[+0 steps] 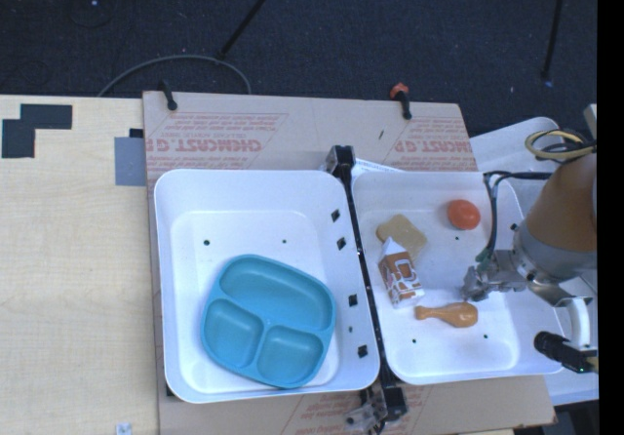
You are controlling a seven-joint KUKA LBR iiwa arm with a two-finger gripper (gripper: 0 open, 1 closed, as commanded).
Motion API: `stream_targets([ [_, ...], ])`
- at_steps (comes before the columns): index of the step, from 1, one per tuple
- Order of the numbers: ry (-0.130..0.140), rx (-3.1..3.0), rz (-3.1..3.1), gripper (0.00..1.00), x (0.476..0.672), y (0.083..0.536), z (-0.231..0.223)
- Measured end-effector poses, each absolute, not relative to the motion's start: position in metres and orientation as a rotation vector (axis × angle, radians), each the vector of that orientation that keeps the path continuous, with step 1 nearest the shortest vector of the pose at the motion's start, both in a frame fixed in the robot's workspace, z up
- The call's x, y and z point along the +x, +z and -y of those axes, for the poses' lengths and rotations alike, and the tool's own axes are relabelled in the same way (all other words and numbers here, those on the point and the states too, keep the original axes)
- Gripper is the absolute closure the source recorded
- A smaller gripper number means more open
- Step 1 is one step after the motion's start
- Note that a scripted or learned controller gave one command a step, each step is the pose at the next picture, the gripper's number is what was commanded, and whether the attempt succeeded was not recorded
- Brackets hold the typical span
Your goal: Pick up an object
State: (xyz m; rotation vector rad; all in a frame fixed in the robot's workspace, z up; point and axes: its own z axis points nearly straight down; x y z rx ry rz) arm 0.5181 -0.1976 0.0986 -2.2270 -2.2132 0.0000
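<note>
The left bin (185, 199), smooth white plastic, holds a glossy blue tray (268, 319) with three rounded wells, and a black divider (356, 267) separates it from the right bin (429, 365). In the right bin lie a flat tan slab (402, 231), a small orange-and-white carton (399, 275) just below it, a tan drumstick (449, 314) near the front and a round red tomato (464, 215) toward the back, all apart from one another. The gripper (480, 279) hangs low over the right bin just above the drumstick's thick end, with nothing seen between its fingers, and how far they are parted cannot be made out.
</note>
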Motion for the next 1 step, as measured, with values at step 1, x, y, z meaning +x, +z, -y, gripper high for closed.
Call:
stream_targets([
  [1,-0.001,-2.230,2.215,1.00,0.5154,0.1449,0.2066],
])
